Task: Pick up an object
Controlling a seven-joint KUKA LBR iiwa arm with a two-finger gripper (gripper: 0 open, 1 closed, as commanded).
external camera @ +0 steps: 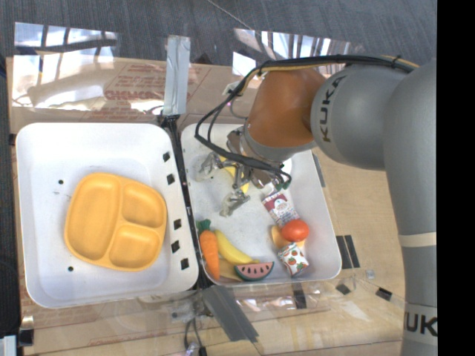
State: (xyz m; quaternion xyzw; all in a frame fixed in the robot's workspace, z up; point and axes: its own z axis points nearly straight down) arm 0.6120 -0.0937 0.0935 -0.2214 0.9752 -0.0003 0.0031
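You have two bins side by side on the bench, the left bin (30, 221) and the right bin (326, 236) meeting at a middle seam. In the left bin a divided tray (115, 219) lies a little left of centre. In the right bin the toys crowd the near half: a carrot (209, 252) lies along the left wall, a banana (234, 251) just to its right, a watermelon slice (254, 271) touching the banana's near end. Further right a tomato (295, 231) sits between two small cartons, the far carton (280, 208) behind it and the near carton (294, 259) in front. The arm (371, 117) reaches in from the right over the bin's far half, with its gripper (236, 188) down near the middle.
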